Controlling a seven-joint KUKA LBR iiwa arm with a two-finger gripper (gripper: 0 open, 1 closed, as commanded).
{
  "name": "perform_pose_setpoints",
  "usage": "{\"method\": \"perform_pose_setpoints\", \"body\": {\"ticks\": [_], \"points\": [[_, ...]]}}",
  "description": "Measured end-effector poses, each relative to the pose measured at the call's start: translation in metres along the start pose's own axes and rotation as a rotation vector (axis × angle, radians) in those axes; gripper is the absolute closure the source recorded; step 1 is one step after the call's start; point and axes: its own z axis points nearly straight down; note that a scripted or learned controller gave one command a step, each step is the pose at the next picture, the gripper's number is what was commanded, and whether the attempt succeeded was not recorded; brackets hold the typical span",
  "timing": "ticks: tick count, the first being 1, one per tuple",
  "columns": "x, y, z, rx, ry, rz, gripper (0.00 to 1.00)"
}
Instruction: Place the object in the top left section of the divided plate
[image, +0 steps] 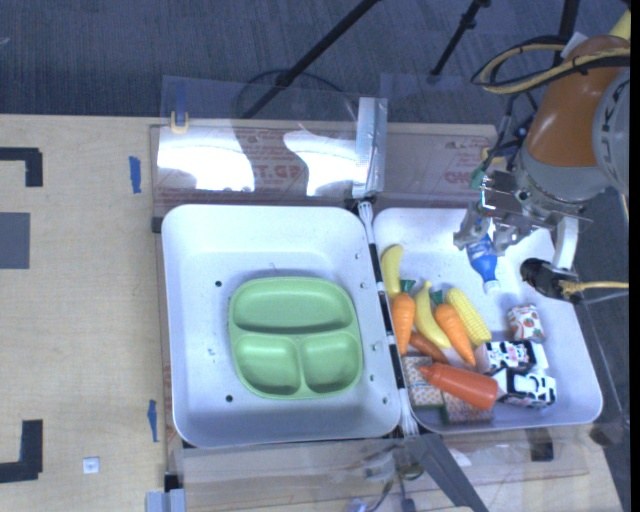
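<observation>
Camera view: claw (487, 243) hanging over the back of the right bin (590, 385), clamped on a small blue object (485, 264) and lifted clear of the toy food, presumably for carrying leftward. Carrots (402, 316), bananas (428, 318), corn (468, 314) and small cartons (512, 354) heaped along the near side. Green divided plate (295, 335) centred in the left bin (190, 240), all sections bare, top left section awaiting delivery.
</observation>
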Motion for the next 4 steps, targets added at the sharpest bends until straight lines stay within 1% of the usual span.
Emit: {"method": "perform_pose_setpoints", "body": {"ticks": [1, 2, 3, 4], "points": [[0.036, -0.091, -0.016, 0.004, 0.002, -0.277, 1.00], [0.047, -0.016, -0.077, -0.003, 0.001, -0.293, 1.00], [-0.045, 0.037, -0.126, -0.007, -0.002, -0.525, 1.00], [-0.042, 0.043, -0.164, -0.006, -0.001, -0.294, 1.00]]}}
